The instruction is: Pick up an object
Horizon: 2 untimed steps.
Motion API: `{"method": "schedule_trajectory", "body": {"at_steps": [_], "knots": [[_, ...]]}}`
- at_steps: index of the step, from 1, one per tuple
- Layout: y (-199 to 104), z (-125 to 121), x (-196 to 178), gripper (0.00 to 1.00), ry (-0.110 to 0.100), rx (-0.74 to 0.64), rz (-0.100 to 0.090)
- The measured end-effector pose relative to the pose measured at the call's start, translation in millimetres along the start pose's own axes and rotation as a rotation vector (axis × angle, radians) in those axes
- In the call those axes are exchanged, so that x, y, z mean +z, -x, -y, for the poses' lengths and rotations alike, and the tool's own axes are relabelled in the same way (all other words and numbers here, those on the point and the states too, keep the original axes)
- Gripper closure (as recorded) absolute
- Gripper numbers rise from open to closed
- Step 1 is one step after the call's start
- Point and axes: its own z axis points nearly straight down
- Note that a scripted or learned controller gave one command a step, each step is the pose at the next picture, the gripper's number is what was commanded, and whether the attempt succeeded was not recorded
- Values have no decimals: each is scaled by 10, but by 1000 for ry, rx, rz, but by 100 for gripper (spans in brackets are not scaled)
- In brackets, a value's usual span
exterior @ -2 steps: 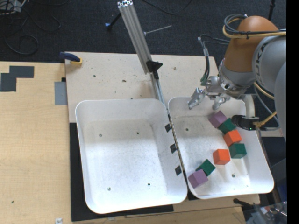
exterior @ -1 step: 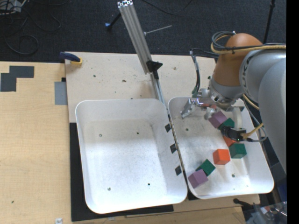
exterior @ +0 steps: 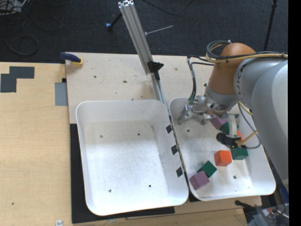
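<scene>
The shallow white left bin sits beside the shallow white right bin. The metal two-finger gripper is at the right bin's far left corner, and I cannot tell whether it is open or closed. Nearer the front lie a small purple block, a dark green block just beside it, and an orange cube.

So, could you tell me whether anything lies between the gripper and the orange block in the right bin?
Nothing visible does. The gripper hangs near the far left corner of the right bin, and only bare floor lies between it and the orange block.
</scene>
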Motion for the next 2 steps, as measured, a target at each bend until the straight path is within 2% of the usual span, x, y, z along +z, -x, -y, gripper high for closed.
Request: {"method": "schedule_trajectory", "body": {"at_steps": [1, 2], "knots": [[9, 0, -109, 100, 0, 4, 0], [38, 41, -546, 100, 5, 5, 0]]}}
